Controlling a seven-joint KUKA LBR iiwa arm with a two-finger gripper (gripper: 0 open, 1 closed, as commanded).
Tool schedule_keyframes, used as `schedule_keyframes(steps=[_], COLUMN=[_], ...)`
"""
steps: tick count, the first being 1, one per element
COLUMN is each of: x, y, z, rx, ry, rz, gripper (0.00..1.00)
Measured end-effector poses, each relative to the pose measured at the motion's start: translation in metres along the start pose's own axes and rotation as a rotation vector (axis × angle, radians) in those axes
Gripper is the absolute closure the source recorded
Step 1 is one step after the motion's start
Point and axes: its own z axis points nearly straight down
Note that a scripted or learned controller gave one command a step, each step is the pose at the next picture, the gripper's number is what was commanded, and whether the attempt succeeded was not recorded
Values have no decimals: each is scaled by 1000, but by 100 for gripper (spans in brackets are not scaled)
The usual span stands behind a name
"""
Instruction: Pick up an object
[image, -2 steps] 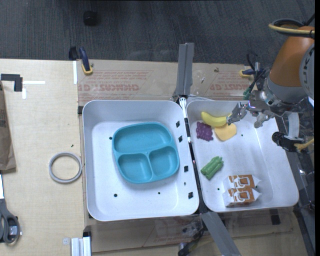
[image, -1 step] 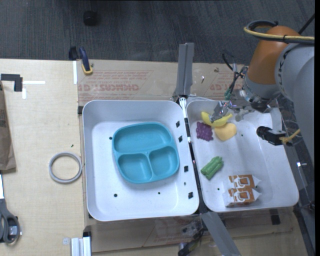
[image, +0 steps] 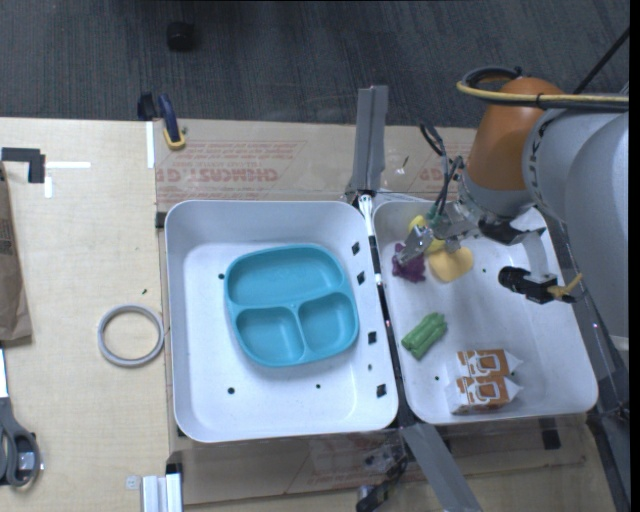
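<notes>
My gripper (image: 428, 240) reaches down into the far left part of the right bin (image: 540, 340). It hangs right over a purple bunch-like object (image: 407, 264) and a yellow rounded object (image: 452, 264), which lie side by side under it. I cannot tell whether it touches either one. A green ridged object (image: 423, 335) lies nearer the bin's middle. An orange and white carton (image: 485, 380) lies at the bin's near side.
The left bin (image: 190, 330) holds a blue divided plate (image: 291, 304). A grey ring (image: 131, 334) lies on the bench to the left. A black part on a cable (image: 527, 284) hangs from the arm over the right bin.
</notes>
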Motion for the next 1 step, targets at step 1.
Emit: schedule_keyframes(steps=[1], x=[-2], y=[0], z=[-9], rx=[-2], ry=[-1], rz=[2], gripper=[100])
